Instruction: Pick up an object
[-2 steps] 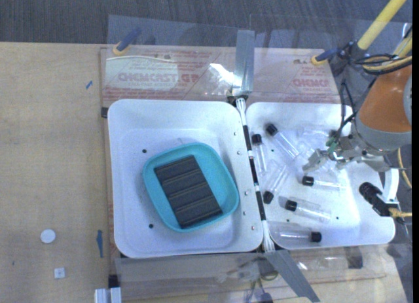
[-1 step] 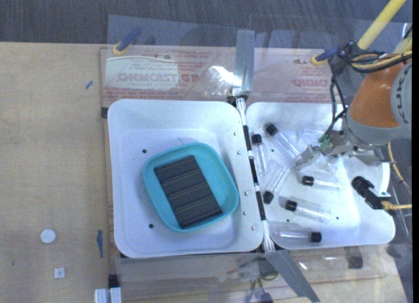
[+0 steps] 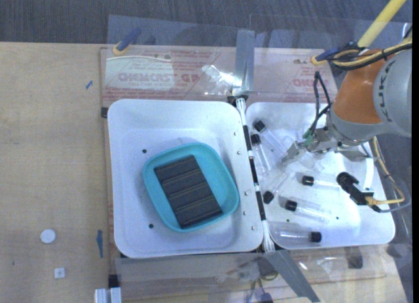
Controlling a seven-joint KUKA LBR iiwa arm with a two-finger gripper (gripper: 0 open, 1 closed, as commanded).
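- We are seeing the arm (image 3: 376, 95) covering much of the right bin (image 3: 380, 226); we cannot tell the gripper's (image 3: 302, 148) jaw state.
- Red lettering on the clear sheet (image 3: 147, 76) is looking mirrored, unreadable.
- Clear black-capped tubes (image 3: 304, 209) are lying scattered in the right bin; a ribbed dark block (image 3: 188, 190) is sitting in a teal tray (image 3: 226, 187) in the left bin (image 3: 131, 125).

Two shallow white plastic bins sit side by side, the left bin (image 3: 124, 164) and the right bin (image 3: 376, 226). The left one contains one turquoise rounded plastic tray (image 3: 222, 171) and one dark ribbed rectangular block (image 3: 187, 190) lying on it. The right one contains clear plastic tubes with black caps (image 3: 303, 208); about seven black caps can be counted, though the transparent bodies blur together and an exact tally cannot be told.
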